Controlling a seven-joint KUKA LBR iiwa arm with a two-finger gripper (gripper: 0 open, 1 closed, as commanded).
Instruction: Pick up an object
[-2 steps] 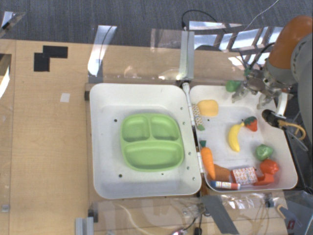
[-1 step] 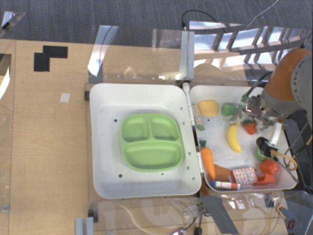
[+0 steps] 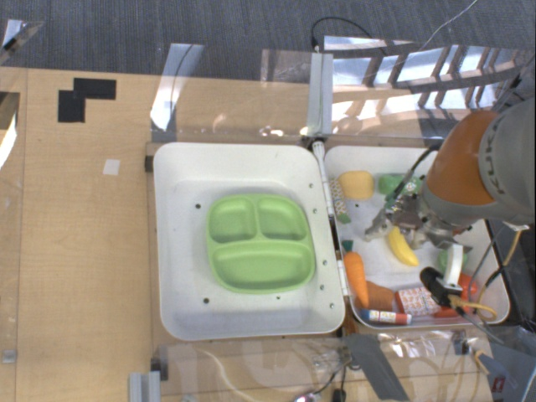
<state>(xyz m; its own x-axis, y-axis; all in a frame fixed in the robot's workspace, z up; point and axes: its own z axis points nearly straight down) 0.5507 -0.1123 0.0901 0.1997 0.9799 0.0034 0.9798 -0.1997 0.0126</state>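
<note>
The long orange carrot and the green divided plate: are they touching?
Apart. The camera view shows the long orange carrot in the right bin and the green divided plate in the left bin, the bins' walls between them.

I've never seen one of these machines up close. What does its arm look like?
The arm is thick, rounded and grey, with a broad orange band above the wrist. At its tip sits a small grey metal gripper, and a thin dark cable runs along it.

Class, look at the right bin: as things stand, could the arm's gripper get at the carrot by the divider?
Probably yes. The carrot lies uncovered along the right bin's left wall, and the gripper hangs close by over the banana. That wall may crowd the fingers.
</note>
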